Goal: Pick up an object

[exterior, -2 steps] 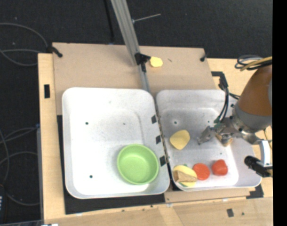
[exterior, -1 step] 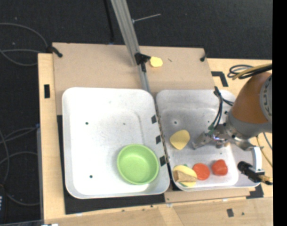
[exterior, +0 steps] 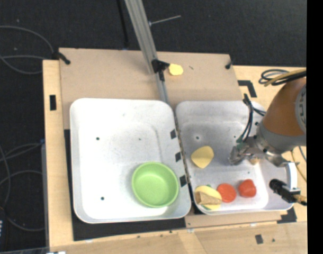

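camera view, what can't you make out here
- Claw: small and blurred in the camera view, so whether it is open or shut and whether it holds anything cannot be told.
- Arm: cut off by the right edge.
- Yellow thing in the right bin: too blurred to identify.

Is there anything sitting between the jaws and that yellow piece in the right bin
Nothing visible does. The gripper sits low in the right bin, and the yellow piece lies to its left in the camera view with bare white floor between them. The two red objects lie nearer the bin's front edge, off that line.
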You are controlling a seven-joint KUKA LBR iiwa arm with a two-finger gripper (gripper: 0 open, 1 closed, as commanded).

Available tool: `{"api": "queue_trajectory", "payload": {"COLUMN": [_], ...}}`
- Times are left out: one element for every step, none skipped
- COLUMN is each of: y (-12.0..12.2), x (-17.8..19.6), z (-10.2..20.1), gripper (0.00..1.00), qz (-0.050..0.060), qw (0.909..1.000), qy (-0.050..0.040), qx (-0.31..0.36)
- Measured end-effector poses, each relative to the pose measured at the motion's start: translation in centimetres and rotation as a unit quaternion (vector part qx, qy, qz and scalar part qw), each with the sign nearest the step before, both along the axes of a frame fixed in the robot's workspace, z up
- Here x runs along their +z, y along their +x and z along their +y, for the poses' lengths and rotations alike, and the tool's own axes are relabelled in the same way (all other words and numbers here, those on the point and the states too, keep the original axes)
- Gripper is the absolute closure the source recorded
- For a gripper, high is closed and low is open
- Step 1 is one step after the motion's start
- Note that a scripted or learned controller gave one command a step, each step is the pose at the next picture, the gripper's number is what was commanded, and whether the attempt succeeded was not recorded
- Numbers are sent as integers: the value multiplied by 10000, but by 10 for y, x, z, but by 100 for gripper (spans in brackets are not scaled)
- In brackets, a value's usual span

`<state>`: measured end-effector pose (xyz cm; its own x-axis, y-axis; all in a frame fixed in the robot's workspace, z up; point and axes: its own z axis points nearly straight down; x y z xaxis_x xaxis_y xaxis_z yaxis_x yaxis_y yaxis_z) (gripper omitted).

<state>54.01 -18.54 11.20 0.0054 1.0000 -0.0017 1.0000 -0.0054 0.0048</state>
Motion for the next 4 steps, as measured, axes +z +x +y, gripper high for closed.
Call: {"api": "queue_trajectory", "payload": {"y": [5, 4, 6, 22], "x": [58, 123, 166, 152], "z": [-11, -14, -15, 36], "gripper": [100, 100, 100, 100], "qz": [-14, -20, -9, 23], "qw": [10000, 10000, 10000, 10000], "qy": [-5, -7, -3, 6], "qx": [10, 41, 48, 60]}}
